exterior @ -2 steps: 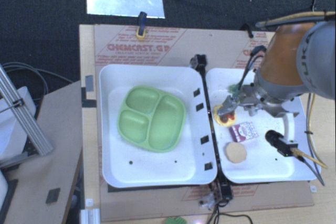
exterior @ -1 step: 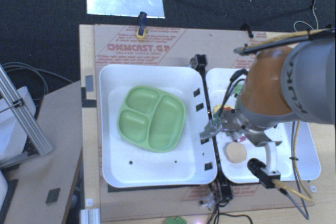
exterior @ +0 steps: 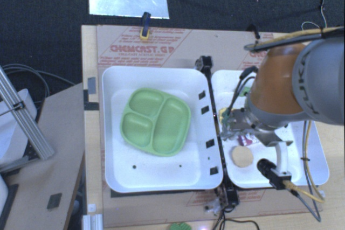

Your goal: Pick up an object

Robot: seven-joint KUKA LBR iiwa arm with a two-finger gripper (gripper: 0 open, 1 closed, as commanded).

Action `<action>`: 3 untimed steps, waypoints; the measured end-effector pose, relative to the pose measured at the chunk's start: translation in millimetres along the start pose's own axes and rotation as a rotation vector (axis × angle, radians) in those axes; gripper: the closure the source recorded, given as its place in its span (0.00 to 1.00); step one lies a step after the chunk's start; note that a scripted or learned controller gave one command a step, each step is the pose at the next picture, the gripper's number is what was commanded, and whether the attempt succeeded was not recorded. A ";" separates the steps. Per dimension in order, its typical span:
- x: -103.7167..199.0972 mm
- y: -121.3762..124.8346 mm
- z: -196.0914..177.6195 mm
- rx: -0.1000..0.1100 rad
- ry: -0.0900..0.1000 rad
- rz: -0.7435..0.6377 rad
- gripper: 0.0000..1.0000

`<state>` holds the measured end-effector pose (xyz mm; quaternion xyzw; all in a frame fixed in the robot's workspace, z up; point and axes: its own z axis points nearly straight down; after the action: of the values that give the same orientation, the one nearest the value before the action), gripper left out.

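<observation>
Pincer (exterior: 235, 129) low in right bin (exterior: 318, 167), near its left wall, under the grey-and-orange arm (exterior: 285, 86); arm hides most of it, so cannot tell its state. Just below it, apart, a tan disc (exterior: 242, 157) lies on the bin floor; a small reddish item (exterior: 247, 140) sits between them. Left bin (exterior: 116, 89) holds a green divided plate (exterior: 156, 122), lying flat. Both bins rest on the surface (exterior: 161, 46).

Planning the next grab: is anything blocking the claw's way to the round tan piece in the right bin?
Nothing visible does. The round tan piece lies uncovered on the right bin floor, just below the arm's wrist; a small pink item sits beside it.
</observation>
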<state>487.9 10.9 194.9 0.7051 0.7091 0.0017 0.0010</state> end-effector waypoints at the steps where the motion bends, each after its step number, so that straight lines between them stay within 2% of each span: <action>1: 0.1 -0.2 0.4 0.001 0.000 0.001 0.00; 2: -72.6 -0.3 -66.4 -0.006 -0.005 0.010 0.00; 3: -36.8 -2.4 0.2 0.009 0.001 0.000 0.00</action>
<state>485.7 -26.0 194.6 0.7050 0.7092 -0.0011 -0.0024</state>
